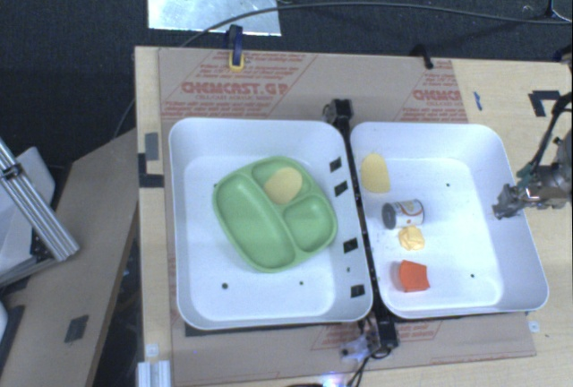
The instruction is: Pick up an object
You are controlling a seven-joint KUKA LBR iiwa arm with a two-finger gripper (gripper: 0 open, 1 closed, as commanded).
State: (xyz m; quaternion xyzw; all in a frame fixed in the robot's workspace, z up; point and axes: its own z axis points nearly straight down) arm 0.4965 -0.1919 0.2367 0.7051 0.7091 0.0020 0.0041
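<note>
So, two white bins. Right bin holds four things: one small can near its middle, one yellow piece up-left of the can, one pale yellow lump just below it, one orange block lower still. Gripper hangs over the bin's right rim, well apart from the can; grip state: can't tell. Left bin has one green tray carrying one yellow item.

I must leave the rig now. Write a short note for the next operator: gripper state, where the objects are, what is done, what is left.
Gripper: at the right edge of the right bin, holding nothing that the view shows; open or shut is not clear.
Right bin: yellow piece at upper left, small can on its side, yellow lump below it, orange block lowest.
Left bin: green divided tray with a yellow item in its top compartment.
Done: nothing picked. Left: grasp and lift one object.
</note>
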